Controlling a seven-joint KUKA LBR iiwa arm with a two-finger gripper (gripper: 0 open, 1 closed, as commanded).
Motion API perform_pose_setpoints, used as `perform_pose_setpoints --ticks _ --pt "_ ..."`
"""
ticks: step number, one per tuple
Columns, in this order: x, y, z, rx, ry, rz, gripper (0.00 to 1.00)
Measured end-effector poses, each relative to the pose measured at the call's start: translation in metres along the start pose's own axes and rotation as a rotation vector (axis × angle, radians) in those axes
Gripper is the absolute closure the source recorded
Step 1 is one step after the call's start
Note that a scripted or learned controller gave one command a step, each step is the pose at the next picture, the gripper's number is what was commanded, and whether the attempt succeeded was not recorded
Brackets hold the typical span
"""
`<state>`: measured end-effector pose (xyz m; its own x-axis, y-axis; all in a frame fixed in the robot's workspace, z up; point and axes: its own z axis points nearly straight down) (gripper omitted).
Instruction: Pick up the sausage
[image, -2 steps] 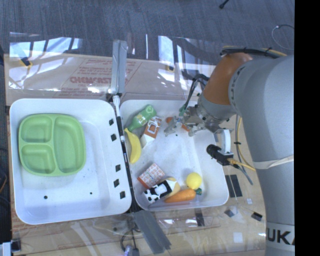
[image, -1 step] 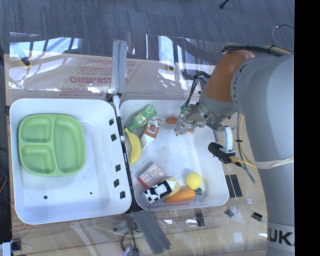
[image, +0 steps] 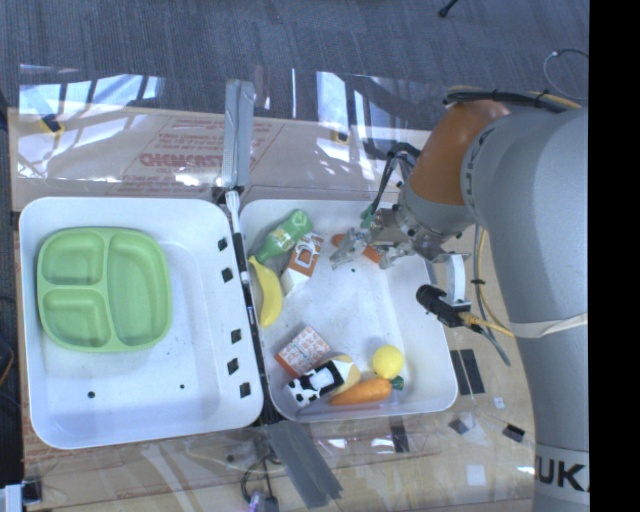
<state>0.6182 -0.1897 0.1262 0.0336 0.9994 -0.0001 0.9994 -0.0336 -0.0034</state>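
My claw (image: 368, 245) is down in the right bin (image: 425, 395), near its far edge. I can't tell how the claw is set, the tips blur into clutter. There's a small reddish-orange piece right at the tips, likely the sausage (image: 372, 253), but I can't confirm it's pinched, and I can't tell if it's touching the bin floor.

Count, two white bins on the surface (image: 130, 150):
- Left bin (image: 195, 390): 1 green divided plate (image: 103, 290), three compartments, sitting toward the bin's left side.
- Right bin: 1 green bottle (image: 281, 236) near the far-left corner, 1 small orange-and-white carton (image: 304, 256) just beside it, 1 banana (image: 267, 292) along the left wall, 1 red-and-white patterned box (image: 303, 351) mid-front, 1 black-and-white cow toy (image: 318, 383) at the front wall, 1 carrot (image: 361, 392) next to it, 1 lemon (image: 388, 360) just behind the carrot.

That's 7 items in the right bin, plus the reddish piece at my claw. The front cluster (box, cow, carrot, lemon) sits well apart from the claw.
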Motion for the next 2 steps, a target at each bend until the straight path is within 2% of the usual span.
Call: perform_pose_setpoints --ticks 1,2 --pt "-0.002 0.031 0.023 -0.009 -0.001 0.004 0.00" --pt "-0.001 0.032 0.011 -0.008 -0.002 -0.004 1.00"
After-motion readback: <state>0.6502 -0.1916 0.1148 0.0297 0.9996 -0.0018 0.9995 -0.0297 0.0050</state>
